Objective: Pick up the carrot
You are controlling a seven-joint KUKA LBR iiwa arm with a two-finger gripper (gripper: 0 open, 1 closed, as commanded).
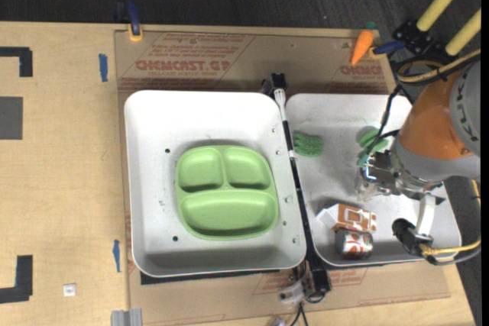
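Camera view: I'm judging the carrot [362,46] light, stiff, slick; I'm gripping mid-body. Claw [372,173] state: cannot tell.

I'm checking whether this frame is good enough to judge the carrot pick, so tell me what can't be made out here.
- Gripper: the arm's wrist covers the fingers from above, so their state is unreadable.
- Green item in the right bin: partly under the arm; identity unclear.
- Carrot: lies outside the bins on the cardboard beyond the right bin; small, detail blurred.
- Small carton and can: labels too small to read.
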